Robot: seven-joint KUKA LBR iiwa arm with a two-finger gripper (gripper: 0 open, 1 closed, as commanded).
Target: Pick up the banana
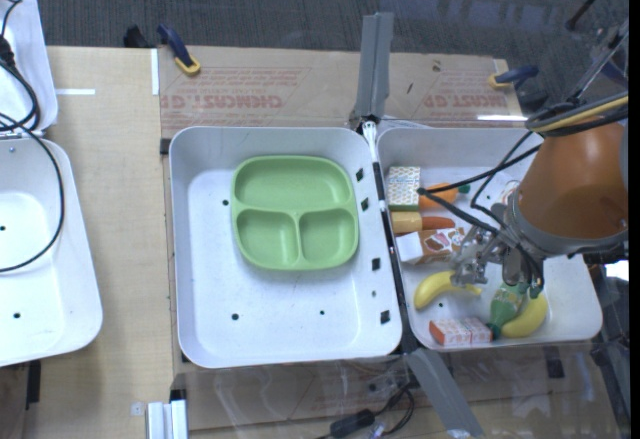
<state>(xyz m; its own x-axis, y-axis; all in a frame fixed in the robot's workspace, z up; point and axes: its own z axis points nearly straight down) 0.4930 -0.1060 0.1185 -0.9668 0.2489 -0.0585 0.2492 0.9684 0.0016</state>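
A wooden tabletop (110,177) under a dark floor carries two white bins side by side. The left bin (200,307) holds a green tray (296,212) with three compartments. The right bin (570,327) is crowded, and the arm (575,187) reaches over it from 3 o'clock.

The gripper (478,262) hangs low near the bin's middle, with cables trailing across it. How its parts stand cannot be told from this view; nothing is seen clamped in it.

The banana (440,287) lies just at 7 o'clock of the gripper, curved, its near end close to or under the metalwork. A second yellow fruit (528,317) lies at 4 o'clock of the gripper, beside a green item (505,305). An orange box (460,331) sits at 6 o'clock of the banana, and small packets (405,189) are stacked at 11 o'clock along the bin's left wall.

Risks, as I judge them: the gripper seems offset from the banana's middle, so closing here may pinch only its tip and let it swing or slip out. The curved skin could roll away. Crowding means the descent could nudge the box or packets, or grab the other yellow fruit instead.
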